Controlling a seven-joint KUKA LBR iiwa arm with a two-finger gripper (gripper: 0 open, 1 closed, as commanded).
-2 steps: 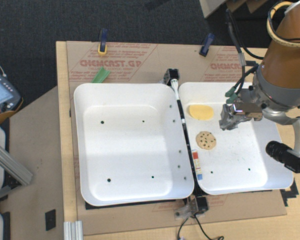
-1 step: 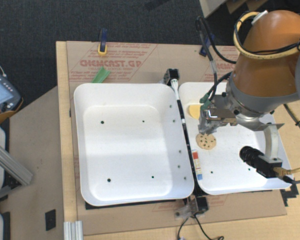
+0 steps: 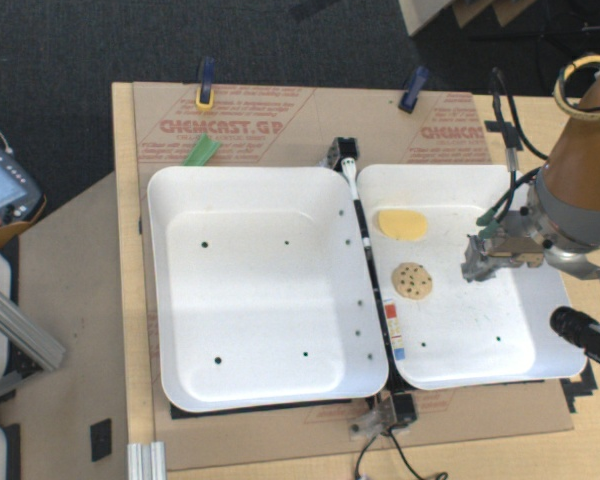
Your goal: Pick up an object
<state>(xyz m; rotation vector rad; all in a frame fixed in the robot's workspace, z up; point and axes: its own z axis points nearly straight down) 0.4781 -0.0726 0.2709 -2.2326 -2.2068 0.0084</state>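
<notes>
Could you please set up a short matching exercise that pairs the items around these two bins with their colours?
Things:
1. cookie
2. flat oval piece
3. strip on the board
4. clamp at the board's far edge

Colours:
A. green
B. yellow
C. blue
D. tan with dark specks

Pairs: 1-D, 2-B, 3-A, 4-C

Fixed overhead camera, slanted down on both bins [image 3: 170, 268].

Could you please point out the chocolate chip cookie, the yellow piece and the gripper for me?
chocolate chip cookie [image 3: 412, 280]: camera view, centre of its top face.
yellow piece [image 3: 403, 225]: camera view, middle of its flat top.
gripper [image 3: 477, 268]: camera view, its lower tip above the right bin's floor.
</notes>
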